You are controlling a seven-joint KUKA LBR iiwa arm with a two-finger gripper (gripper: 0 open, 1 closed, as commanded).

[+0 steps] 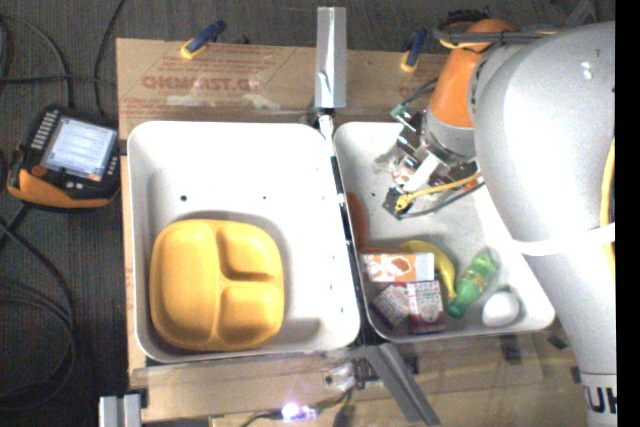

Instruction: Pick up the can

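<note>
The can (412, 303), as far as it can be made out, is the dark red and white labelled thing lying in the lower part of the right bin (352, 147), close to that bin's lower rim. It touches an orange and white carton (397, 266) just above it. A banana (442, 263) curves to its right, and a green bottle (470, 279) lies tilted just beyond the banana. A white lump (501, 307) sits in the lower right corner. These things crowd together, so there is little free room around the can on its upper and right sides. A brown-red thing (354, 213) lies against the bin's left wall, apart from the cluster. The upper half of this bin's floor is bare.

The left bin (140, 155) holds a yellow divided tray (217, 283) in its lower left part, with the rest of its floor open. Both bins rest on a tabletop covered with printed cardboard (200, 75), fixed by blue and yellow clamps (203, 38) along the upper edge. A teach pendant (65, 158) lies on the dark carpet at the left of the frame, with cables trailing around it.

The arm (545, 145) comes in from the right and fills much of that side, its orange band (458, 87) near the upper middle. The hand (405, 183) hangs over the upper part of the right bin, well apart from the can, pointing lower left. Whether it is spread or pressed together cannot be told.
</note>
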